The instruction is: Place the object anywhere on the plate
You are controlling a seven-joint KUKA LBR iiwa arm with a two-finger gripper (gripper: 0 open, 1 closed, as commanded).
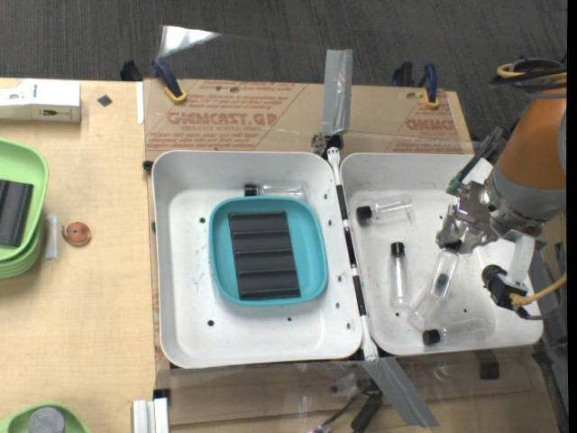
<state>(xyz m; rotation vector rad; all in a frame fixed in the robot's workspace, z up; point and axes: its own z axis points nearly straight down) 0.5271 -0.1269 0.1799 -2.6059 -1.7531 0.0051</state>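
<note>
Where the two white bins meet at the centre of the bench, a dark hinge strip runs between them, and behind both lies a sheet of brown cardboard [270,115] printed in red with lettering that partly reads "CHEMCAST GP", repeated and cut off at the far right. Two blue and yellow clamps [167,78] pin that cardboard at its back edge.

The left bin [176,269] holds a teal plate [221,242] with rounded corners, set near the bin's middle, with a black ribbed block [264,255] lying on it. Bare white floor rings the plate on all sides, widest along the near edge. A clear vial with a black cap [270,190] lies against the back wall, just behind the plate.

The right bin [397,174] holds several clear vials with black caps: one [383,210] near the back left, one [397,273] standing lengthwise near the centre, and one [455,332] by the near edge.

The grey arm with its orange band enters from the right, and the gripper [451,242] sits low over the right bin. A clear vial [442,276] lies directly beneath its tip, touching or nearly so; whether the fingers are spread or pinching it cannot be told.

On the wooden bench to the left sit a green tray [27,174], a small white box [41,100] with unreadable print, and a small reddish disc [77,234]
</note>
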